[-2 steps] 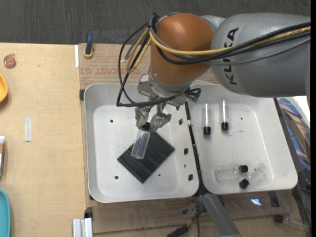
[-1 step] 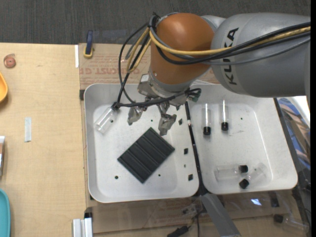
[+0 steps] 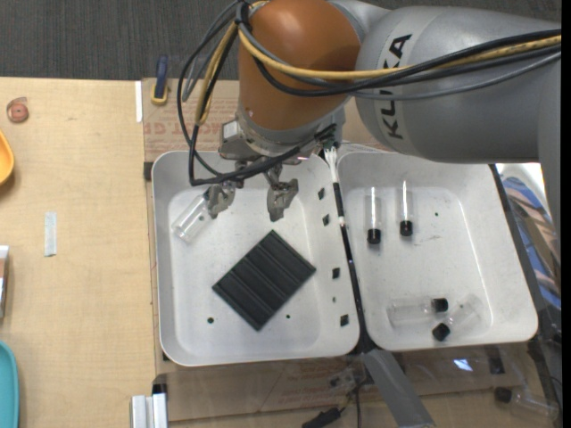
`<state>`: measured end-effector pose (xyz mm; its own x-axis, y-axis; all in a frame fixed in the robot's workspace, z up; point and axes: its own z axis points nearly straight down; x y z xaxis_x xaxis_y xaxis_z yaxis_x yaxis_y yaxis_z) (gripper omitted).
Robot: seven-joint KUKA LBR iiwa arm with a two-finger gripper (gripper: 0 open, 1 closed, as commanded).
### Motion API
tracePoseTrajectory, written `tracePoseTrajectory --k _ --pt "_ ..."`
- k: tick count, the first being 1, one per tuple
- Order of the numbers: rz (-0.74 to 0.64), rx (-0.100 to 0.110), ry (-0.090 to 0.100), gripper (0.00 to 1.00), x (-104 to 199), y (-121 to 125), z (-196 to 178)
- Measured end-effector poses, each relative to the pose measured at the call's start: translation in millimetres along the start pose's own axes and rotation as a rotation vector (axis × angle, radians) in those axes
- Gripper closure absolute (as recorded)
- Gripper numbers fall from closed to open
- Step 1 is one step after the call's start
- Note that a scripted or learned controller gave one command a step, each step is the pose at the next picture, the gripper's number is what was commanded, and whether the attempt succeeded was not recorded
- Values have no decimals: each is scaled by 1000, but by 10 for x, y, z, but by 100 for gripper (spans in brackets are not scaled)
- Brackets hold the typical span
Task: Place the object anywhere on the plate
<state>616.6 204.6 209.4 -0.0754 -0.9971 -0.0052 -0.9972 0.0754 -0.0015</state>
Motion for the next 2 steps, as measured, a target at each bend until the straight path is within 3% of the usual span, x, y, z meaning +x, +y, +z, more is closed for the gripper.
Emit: tracePoseTrajectory --k 1,2 --pt "-308 0 0 0 -197 -194 -1454" --pt "-297 0 -5 100 -180 -214 -1537"
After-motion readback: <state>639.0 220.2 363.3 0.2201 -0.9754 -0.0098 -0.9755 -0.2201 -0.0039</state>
